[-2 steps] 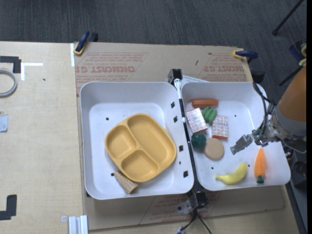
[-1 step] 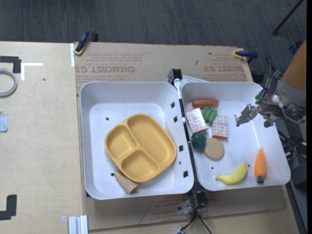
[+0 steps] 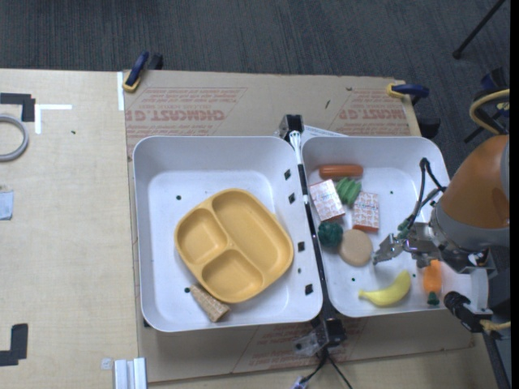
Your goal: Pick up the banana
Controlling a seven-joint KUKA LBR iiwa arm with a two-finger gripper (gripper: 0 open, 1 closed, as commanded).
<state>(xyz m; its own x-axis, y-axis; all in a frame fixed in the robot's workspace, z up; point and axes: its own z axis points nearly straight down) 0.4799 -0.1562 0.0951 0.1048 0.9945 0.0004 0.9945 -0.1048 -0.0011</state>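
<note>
So taking the yellow divided plate [image 3: 234,245] as the anchor: it sits tilted in the middle of the left bin [image 3: 154,217], three compartments, nothing on it. Just off its lower edge, toward the near corner of that bin, there's a brown cracker-looking piece [image 3: 210,304] touching or nearly touching the plate rim.

Moving right of the plate, across the divider where the two bins meet, you get the right bin [image 3: 381,154] with all the toy food. Closest to the plate is a dark green round thing [image 3: 330,233], with a small red-and-white packet [image 3: 326,200] above it. Further back there's a hot dog [image 3: 340,170] lying sideways, and a bunch of green pods [image 3: 349,190] right under it. A second red-and-white packet [image 3: 366,212] sits just right of the pods, and below that a tan round bun-ish thing [image 3: 355,248] beside the green ball.

The banana [image 3: 388,290] is far right of the plate, lying flat near the front edge of the right bin, curved ends pointing up. It's on the bin floor, not gripped by anything.

The gripper [image 3: 388,248] hangs just above the banana, right next to the tan round thing, coming off the grey-and-orange arm [image 3: 478,201]. Its fingers look parted a little with nothing between them. An orange carrot-like piece [image 3: 432,276] sits right of the banana, partly under the arm.
</note>
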